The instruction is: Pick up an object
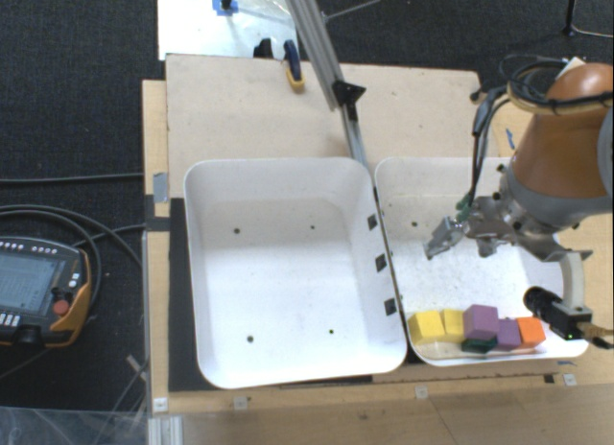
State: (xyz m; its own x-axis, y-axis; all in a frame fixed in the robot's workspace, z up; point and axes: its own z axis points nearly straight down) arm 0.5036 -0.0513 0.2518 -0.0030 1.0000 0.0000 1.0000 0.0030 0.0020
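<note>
Reaching in from the right, my arm [566,146] hangs over the right bin [413,194], with the left bin [278,184] lying bare beside it. My gripper [443,239] sits over the middle of the right bin's floor, pointing left and a little toward the near side. Whether it is spread or closed I cannot tell from this slant, and I see nothing held in it.

Everything worth taking lies toward the near edge of the right bin, lined up left to right along the wall: yellow blocks [436,325], then a purple block [482,319], a dark green piece [479,343] just in front of it, and an orange block [531,331] at the right end. The row's long axis runs left-right. From my gripper the yellow blocks lie almost straight nearward, so I judge them the shortest reach; the purple and orange ones sit nearward and to the right, under my wrist
</note>
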